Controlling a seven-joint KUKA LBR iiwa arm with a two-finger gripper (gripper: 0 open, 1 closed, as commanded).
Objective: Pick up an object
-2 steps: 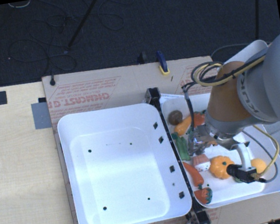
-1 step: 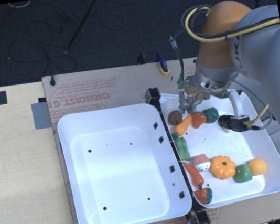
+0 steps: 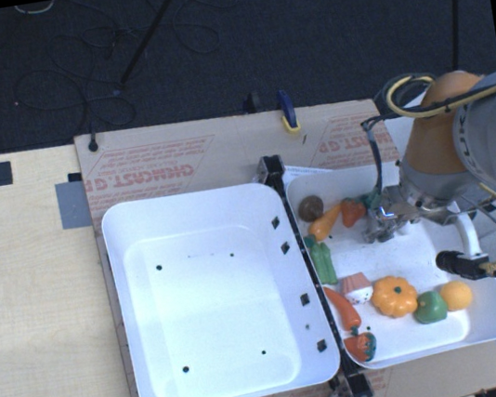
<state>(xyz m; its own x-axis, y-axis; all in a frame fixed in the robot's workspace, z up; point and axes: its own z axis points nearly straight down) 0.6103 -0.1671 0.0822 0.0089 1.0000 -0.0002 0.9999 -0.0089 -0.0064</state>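
Two white bins: we see the gripper [image 3: 382, 225] low in the right bin [image 3: 494, 317], centre-right of frame; its grasp state we cannot tell. Orange pumpkin [image 3: 393, 297] lies below it.

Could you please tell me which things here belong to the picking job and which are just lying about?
Job: gripper; right bin; its toy foods, such as the pumpkin, carrot and green pepper.

Lying about: left bin; blue clamp; cardboard sheet.

The two white bins [image 3: 196, 213] look like smooth, faintly glossy plastic. They sit on matt brown cardboard [image 3: 176, 162] over a pale wooden bench [image 3: 33, 323]; the toy pumpkin [image 3: 393, 297] looks shiny
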